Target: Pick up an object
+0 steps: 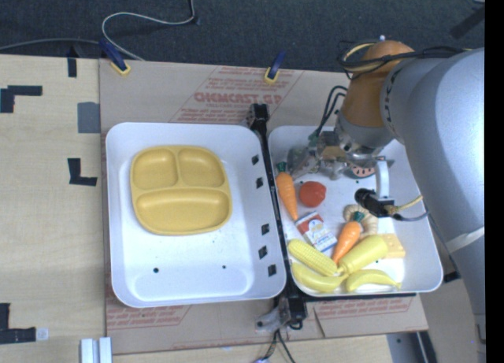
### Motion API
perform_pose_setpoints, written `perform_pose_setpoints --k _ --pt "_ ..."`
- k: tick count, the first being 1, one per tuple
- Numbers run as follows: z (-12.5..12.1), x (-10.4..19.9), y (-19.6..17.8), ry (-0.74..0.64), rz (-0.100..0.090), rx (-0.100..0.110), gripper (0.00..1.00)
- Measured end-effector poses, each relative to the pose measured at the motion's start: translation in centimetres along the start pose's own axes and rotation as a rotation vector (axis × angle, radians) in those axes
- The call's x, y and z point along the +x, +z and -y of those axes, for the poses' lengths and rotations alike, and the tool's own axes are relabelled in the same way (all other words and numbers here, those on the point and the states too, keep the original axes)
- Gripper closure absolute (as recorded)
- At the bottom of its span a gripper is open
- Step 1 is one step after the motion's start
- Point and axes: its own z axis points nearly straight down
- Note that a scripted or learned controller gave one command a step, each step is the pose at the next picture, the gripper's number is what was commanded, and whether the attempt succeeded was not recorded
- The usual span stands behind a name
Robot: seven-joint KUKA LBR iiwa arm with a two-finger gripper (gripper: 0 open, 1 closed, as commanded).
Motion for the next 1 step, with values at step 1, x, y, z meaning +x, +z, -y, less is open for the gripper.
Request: perform_pose_setpoints --k 1 --pt "-0.18 0.03 0.02 -0.001 -0.001 0.007 0.0"
